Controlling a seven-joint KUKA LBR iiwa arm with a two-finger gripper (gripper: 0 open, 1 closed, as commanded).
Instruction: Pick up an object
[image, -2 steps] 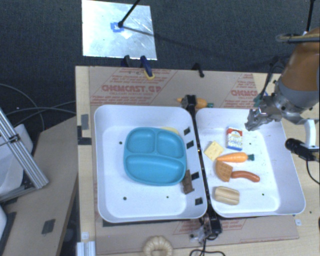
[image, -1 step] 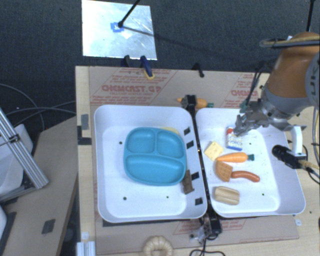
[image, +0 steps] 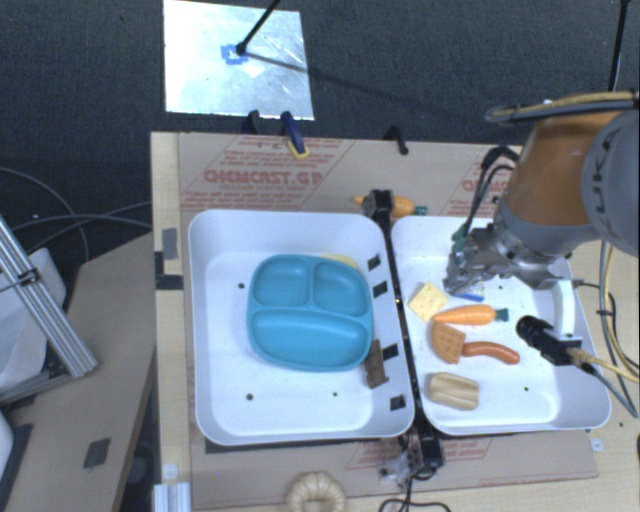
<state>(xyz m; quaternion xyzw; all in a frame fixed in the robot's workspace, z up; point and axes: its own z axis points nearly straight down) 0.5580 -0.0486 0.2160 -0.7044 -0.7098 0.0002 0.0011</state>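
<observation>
Grey two-finger gripper (image: 466, 281) sits low in the right white bin (image: 578, 405); can't tell its opening. Just beside it: yellow cheese square (image: 428, 300), orange toy carrot (image: 465, 315). Nearer the front: waffle-like orange piece (image: 447, 343), red-brown sausage (image: 491, 352), tan bread roll (image: 453, 390). Left white bin (image: 215, 300) holds a blue divided plastic plate (image: 309, 311).

Blue tray (image: 308, 310) — white bins (image: 225, 330); orange carrot (image: 464, 315), yellow cheese (image: 428, 300) — tan bun (image: 453, 390).

Robot lab: cabled bench (image: 300, 160), white bins (image: 215, 330).
</observation>
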